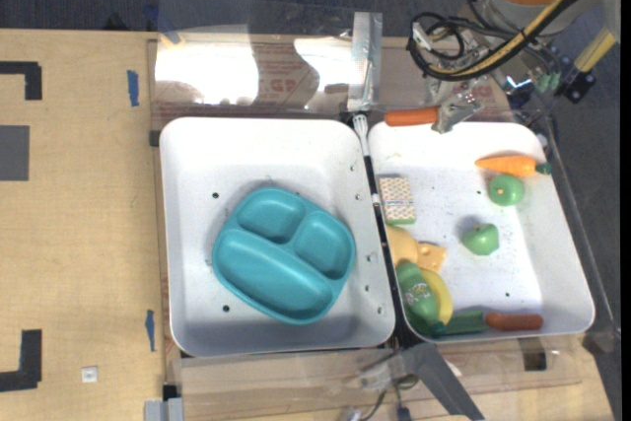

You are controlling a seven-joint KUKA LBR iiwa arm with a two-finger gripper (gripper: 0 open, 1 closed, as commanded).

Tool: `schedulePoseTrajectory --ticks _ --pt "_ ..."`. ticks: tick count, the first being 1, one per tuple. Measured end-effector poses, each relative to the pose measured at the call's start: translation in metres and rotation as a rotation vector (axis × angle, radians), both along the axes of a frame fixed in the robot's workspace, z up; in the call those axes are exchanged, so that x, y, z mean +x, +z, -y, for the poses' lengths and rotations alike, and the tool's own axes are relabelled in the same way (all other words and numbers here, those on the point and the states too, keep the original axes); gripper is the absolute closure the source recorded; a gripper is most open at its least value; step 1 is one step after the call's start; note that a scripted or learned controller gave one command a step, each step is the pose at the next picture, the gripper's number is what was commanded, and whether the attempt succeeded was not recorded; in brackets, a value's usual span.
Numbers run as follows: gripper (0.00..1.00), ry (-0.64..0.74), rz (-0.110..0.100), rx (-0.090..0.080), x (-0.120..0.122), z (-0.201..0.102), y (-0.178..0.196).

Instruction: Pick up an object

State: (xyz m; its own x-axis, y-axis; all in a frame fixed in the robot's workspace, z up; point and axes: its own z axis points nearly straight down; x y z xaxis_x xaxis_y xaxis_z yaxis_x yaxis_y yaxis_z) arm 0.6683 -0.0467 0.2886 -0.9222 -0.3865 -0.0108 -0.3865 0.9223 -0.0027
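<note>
A teal divided plate [284, 253] lies in the left bin [187, 153]; toy food fills the right bin [552, 242].

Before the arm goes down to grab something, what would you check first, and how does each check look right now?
1. Gripper over the right bin: ok, it hangs at the bin's far edge.
2. Fingers open: cannot tell, cables and glare hide them.
3. Nothing already held: cannot tell.
4. A free-standing target: ok, two green apples sit apart from other things.
5. Carrot easy to grasp: not ok, it touches the upper apple and lies near the wall.
6. Near-left corner pile, with the banana: not ok, the items are crowded against the wall.
</note>
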Motion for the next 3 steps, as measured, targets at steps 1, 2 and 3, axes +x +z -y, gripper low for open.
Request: schedulePoseTrajectory --ticks 1,2,3 --pt "1.0 0.081 0.001 -0.001 0.0 0.016 0.011" --pt "1.0 0.166 -0.006 -0.001 -0.001 -0.011 -0.013" --pt "1.0 0.289 -0.006 -0.001 -0.001 -0.064 -0.029"
